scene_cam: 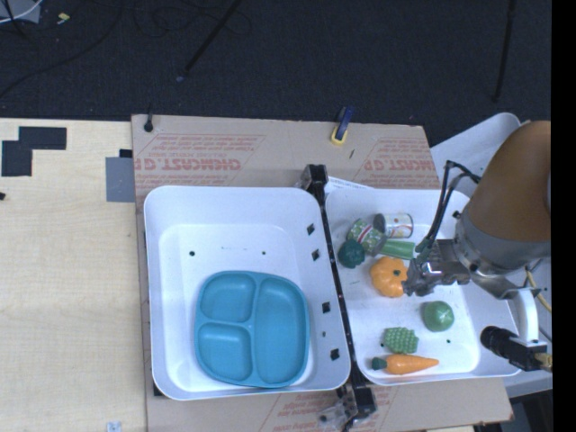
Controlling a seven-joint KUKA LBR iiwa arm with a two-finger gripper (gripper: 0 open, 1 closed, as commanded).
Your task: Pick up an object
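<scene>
My gripper (416,283) hangs low in the right bin (459,354), right beside an orange pumpkin-like toy (388,276) and touching or nearly touching its right side. A green round toy (437,315) lies just below and right of the gripper. Farther toward the front are a green bumpy toy (400,339) and an orange carrot (407,364). Behind the pumpkin lie a green-and-white can (364,233), a dark teal ball (350,255), a small silvery can (396,224) and a green stick (400,248). Nothing shows between the fingers.
The left bin (171,232) holds a blue divided plate (252,328). A black divider (328,277) runs between the bins. The arm's grey body (504,232) covers the right bin's right side. Cardboard (234,156) lies under both bins.
</scene>
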